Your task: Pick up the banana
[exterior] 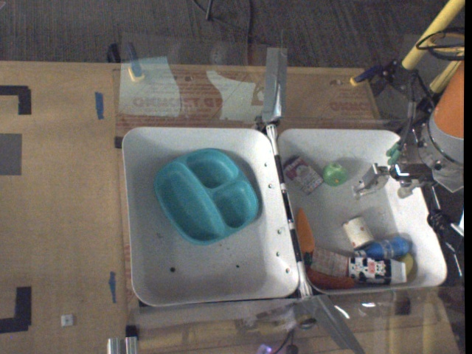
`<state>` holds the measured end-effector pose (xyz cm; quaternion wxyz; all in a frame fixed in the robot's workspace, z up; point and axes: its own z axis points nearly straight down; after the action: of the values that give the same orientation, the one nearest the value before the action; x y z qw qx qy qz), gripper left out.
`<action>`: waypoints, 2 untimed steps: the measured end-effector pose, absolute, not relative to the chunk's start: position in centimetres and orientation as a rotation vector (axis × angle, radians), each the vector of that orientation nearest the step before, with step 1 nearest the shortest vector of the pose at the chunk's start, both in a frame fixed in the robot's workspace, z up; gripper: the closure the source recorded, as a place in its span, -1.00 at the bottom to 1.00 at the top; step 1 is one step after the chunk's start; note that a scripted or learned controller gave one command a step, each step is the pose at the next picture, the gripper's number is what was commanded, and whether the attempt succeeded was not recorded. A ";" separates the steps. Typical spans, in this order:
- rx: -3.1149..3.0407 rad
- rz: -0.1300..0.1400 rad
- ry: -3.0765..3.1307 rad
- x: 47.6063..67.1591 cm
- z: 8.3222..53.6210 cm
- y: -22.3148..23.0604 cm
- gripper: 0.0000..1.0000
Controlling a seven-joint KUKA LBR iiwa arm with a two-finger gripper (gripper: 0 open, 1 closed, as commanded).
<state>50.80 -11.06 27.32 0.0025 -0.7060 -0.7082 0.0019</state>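
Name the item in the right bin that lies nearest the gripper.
The small green object near the right bin's back wall lies closest to the gripper. The white cup, blue bottle and orange carrot all sit farther forward.

The grey arm [451, 127], with its orange band, reaches in from the right edge. Its gripper [383, 177] hangs low, pointing left, wrist hardware crowded around it.
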 end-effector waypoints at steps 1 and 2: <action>-2.214 0.006 -2.221 50.8 27.3 -11.1 -1.00; -2.371 0.002 -2.057 48.9 9.1 -12.4 -1.00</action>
<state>48.93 -12.45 9.11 0.0017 -0.7554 -0.6553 0.0006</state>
